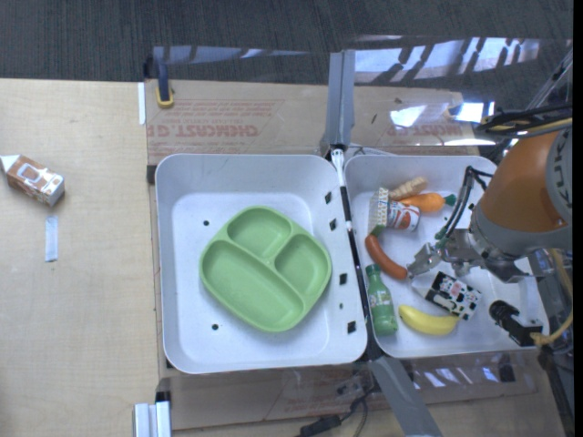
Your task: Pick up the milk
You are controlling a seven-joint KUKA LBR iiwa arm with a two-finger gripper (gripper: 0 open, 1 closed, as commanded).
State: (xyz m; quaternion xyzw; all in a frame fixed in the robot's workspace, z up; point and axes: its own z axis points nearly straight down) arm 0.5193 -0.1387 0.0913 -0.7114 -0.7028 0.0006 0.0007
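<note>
Arm (528, 198) reached over the right bin (474, 346), its gripper (435, 260) poised just above the black-and-white milk carton (453, 293), which lay beside the banana (428, 320). Whether the fingers stood open or shut I could not tell. Judged step: the approach; descent onto the carton seemed next.

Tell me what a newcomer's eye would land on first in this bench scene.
The green tray stands out first, lying alone in the left bin. Next comes the arm with its orange band, reaching over the right bin, its pincer low beside the black-and-white milk carton among a banana, sausage and green bottle. A small box sits apart, far left on the bench.
</note>
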